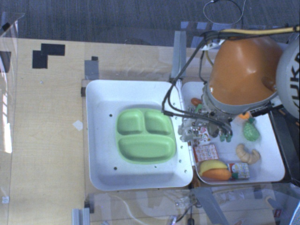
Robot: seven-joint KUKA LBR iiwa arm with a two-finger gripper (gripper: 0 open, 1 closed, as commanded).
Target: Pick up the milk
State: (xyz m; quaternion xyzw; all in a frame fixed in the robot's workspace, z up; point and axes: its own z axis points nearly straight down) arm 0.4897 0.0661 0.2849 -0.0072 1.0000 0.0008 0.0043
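Observation:
A small carton (pixel 239 170) with red and green print, which looks like the milk, lies on its side near the front edge of the right bin (pixel 276 170). My gripper (pixel 200 132) hangs low over the left part of that bin, close to the wall shared with the left bin. It is up and to the left of the carton and apart from it. A white and red object (pixel 203 136) sits right under the gripper, partly hidden by it. The orange wrist band (pixel 243 74) and cables cover the back of the right bin.
A green divided plate (pixel 144 136) lies in the left bin (pixel 101 163). The right bin also holds a flat red-patterned box (pixel 206 152), a yellow and orange fruit (pixel 213 169), a tan pastry (pixel 247 154), a green vegetable (pixel 251 132) and a red piece (pixel 196 101).

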